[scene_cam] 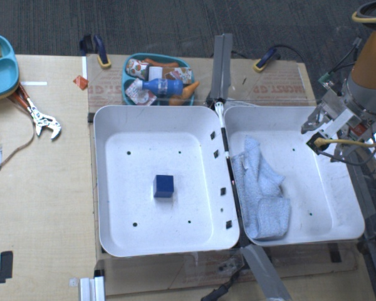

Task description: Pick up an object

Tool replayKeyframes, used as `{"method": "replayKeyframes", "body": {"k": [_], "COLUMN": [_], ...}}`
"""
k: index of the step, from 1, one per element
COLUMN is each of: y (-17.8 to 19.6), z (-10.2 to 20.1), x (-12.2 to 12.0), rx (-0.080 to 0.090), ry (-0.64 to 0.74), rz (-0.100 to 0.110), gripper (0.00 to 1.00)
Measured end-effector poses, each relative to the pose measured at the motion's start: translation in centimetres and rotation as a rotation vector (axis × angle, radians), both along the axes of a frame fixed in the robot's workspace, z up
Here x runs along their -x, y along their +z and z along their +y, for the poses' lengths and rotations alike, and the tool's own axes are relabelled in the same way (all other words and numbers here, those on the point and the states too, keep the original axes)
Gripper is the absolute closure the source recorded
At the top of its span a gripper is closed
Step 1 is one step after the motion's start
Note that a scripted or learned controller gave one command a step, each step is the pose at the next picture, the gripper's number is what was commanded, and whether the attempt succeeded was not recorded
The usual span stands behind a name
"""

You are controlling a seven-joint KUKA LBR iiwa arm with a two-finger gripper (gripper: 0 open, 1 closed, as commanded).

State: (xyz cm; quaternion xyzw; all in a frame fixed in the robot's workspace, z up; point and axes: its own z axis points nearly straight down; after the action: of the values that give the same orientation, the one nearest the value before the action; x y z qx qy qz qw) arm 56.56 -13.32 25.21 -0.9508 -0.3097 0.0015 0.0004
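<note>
Cloth: you have a pale blue-grey cloth (pixel 262 193) lying crumpled in the right bin (pixel 338 227), lower centre-right of the frame, against that bin's left wall and running down toward its near edge.
Cube: a small blue cube (pixel 164 186) sits alone near the middle of the left bin (pixel 113 231), well apart from every wall; either it or the cloth could serve as the object to pick.
Gripper: the gripper (pixel 319 132) hangs at the upper right of the frame, over the right bin's far right corner, near the rim and well apart from both objects.
Pincer state: you cannot tell from this view whether it stands apart or together; nothing is seen held in it.
Cable: a yellowish cable (pixel 348 142) trails beside the gripper.
Far bench: a teal tray of small items (pixel 158 81) sits behind the left bin, and a wrench (pixel 42 121) lies at the upper left.
Risk: I judge nothing is picked yet. If you descend from here, you would likely meet bare floor or the rim. The cloth may slip out or drag in folds; the cube may skid if caught off-centre.
</note>
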Motion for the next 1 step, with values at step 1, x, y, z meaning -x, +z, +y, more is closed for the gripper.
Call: {"method": "replayKeyframes", "body": {"k": [1], "y": [-0.44], "z": [-6.06], "x": [-2.23], "rx": [0.000], "ry": [0.466], "rz": [-0.001], "gripper": [0.00]}}
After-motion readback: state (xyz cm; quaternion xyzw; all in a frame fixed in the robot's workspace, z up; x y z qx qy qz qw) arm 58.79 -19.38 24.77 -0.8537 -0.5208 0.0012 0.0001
